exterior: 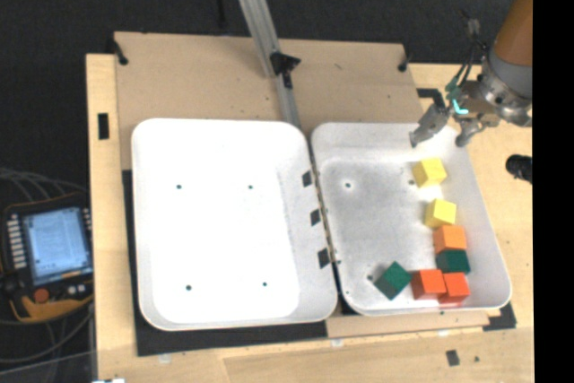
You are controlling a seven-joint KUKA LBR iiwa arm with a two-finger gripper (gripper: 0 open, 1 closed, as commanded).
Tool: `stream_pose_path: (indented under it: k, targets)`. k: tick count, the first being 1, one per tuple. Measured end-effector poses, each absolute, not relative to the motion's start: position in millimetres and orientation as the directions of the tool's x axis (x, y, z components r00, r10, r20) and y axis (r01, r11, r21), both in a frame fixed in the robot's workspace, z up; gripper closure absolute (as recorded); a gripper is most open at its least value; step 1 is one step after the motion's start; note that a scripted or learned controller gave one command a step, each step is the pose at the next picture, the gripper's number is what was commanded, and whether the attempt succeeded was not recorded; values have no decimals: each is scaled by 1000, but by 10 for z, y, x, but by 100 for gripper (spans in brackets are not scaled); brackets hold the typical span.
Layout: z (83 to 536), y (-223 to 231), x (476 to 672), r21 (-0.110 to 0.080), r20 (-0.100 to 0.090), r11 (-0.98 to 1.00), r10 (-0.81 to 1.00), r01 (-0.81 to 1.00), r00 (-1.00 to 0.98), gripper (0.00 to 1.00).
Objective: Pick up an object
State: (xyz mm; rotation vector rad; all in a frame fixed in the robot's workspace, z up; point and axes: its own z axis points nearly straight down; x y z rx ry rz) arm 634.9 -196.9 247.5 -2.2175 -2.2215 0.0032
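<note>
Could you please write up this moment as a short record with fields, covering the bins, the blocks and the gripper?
left bin: white, no blocks seen in it
right bin: white, holds all the blocks
blocks: two yellow, three orange, two green
layout: along the bin's right side and near edge
gripper: open, above the right bin's far right corner, holding nothing
nearest block to gripper: upper yellow one

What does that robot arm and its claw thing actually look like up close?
The arm is orange-brown above a grey metal wrist. Its gripper has two pale grey fingers, a small teal-lit spot at their base, and thin dark cables beside it.
</note>
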Motion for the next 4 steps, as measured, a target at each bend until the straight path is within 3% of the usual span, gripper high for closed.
stream_pose_path:
  k: [1,3,4]
  targets:
    - [2504,-1975,6355,0,-3,4,1000,1000,-4,0]
    - [1370,-1999,6252,-2,-2,-2,1000,1000,2,0]
    - [1275,-2033,6316,23,-10,-5,1000,1000,6,0]
